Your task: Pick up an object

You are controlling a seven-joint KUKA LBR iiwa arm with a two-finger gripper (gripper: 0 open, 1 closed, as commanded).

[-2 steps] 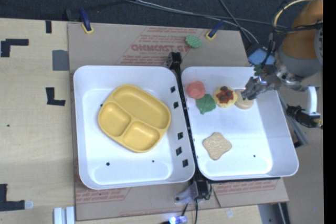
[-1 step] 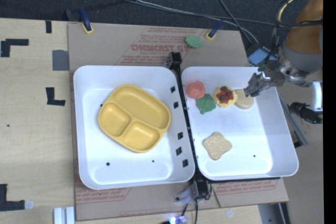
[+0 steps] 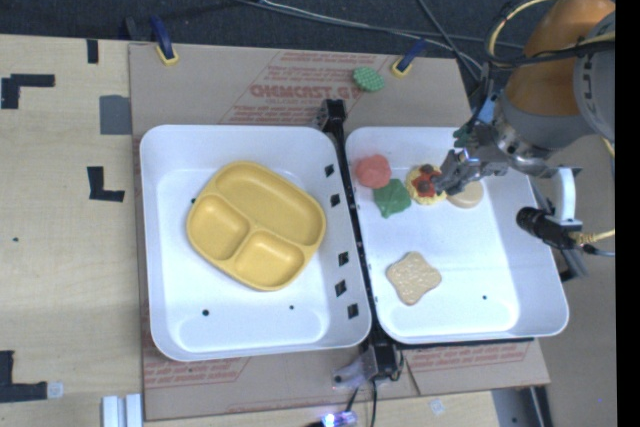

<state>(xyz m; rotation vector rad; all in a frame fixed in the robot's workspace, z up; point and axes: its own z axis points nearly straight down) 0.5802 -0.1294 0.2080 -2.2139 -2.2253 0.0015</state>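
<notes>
The right bin (image 3: 500, 315) holds several toy foods. A red round piece (image 3: 374, 170) and a green leafy piece (image 3: 393, 198) lie at its upper left. A small yellow and red piece (image 3: 427, 185) lies right of them, and a tan round piece (image 3: 466, 198) sits beside it. A beige cracker-like piece (image 3: 413, 277) lies lower in the bin. My gripper (image 3: 452, 177) hangs low over the bin's upper middle, its tip right at the yellow and red piece and the tan piece.
The left bin (image 3: 170, 315) holds a yellow divided plate (image 3: 256, 224). A green toy piece (image 3: 369, 79) lies on the cardboard behind the bins. Cables run across the dark floor at the back. The arm's grey body and orange band (image 3: 560, 55) stand over the right bin's right edge.
</notes>
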